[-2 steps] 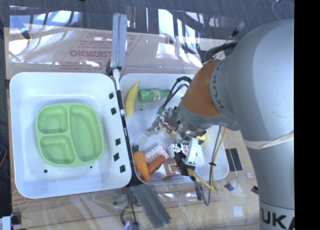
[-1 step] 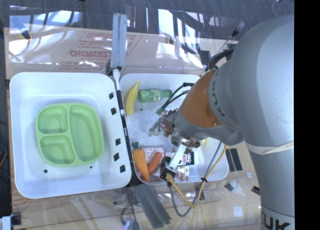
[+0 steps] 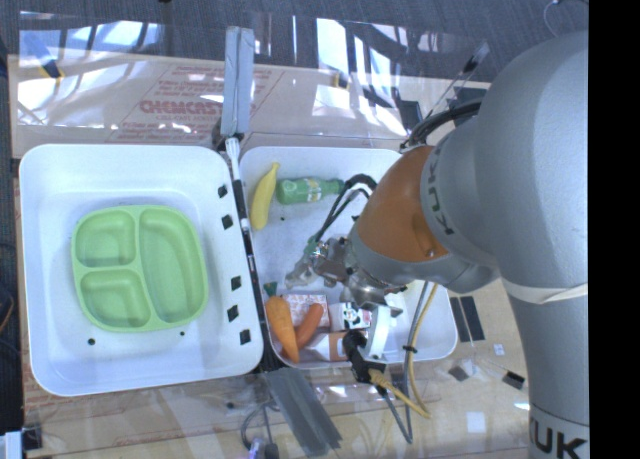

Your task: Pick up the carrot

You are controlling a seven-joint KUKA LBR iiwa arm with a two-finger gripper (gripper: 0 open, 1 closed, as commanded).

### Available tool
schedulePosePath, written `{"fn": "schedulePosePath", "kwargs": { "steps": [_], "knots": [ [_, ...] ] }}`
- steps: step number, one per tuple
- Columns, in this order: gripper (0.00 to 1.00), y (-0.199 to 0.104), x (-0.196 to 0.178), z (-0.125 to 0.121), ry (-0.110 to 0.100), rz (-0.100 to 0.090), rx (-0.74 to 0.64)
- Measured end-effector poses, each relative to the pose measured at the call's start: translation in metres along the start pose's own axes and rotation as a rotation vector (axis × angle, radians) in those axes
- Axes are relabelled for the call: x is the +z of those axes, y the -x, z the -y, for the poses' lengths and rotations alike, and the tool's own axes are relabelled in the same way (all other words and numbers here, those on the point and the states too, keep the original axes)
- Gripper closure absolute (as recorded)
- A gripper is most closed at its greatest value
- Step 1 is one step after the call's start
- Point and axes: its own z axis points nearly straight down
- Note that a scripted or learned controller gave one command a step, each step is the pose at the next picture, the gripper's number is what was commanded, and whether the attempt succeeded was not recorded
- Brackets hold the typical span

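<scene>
The carrot point(image 3: 281, 328) is orange and tapered. It lies at the front left corner of the right bin point(image 3: 440, 347), close to the bin's left wall. A shorter reddish-orange piece point(image 3: 309, 321) lies slanted right beside it, touching or nearly touching. My gripper point(image 3: 312, 267) hangs over the middle of the right bin, a little behind and to the right of the carrot, with its metal end pointing left. Nothing is visibly held in it. The wrist and orange band point(image 3: 400, 222) hide the bin's right half.
A yellow banana point(image 3: 262, 195) and a green bottle point(image 3: 308, 190) lie at the back of the right bin. A pale packet point(image 3: 330, 345) sits by the carrot. The left bin point(image 3: 40, 247) holds a green divided plate point(image 3: 140, 267). Cables point(image 3: 415, 322) trail at the front.
</scene>
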Motion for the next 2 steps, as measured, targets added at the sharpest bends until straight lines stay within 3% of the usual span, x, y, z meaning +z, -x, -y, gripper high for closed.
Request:
{"fn": "schedulePosePath", "kwargs": {
  "steps": [1,2],
  "knots": [
    [0.00,0.002,0.004,0.008,-0.021,-0.003,-0.406],
    [0.00,0.024,0.005,0.002,-0.024,-0.008,-0.729]
  ]
}}
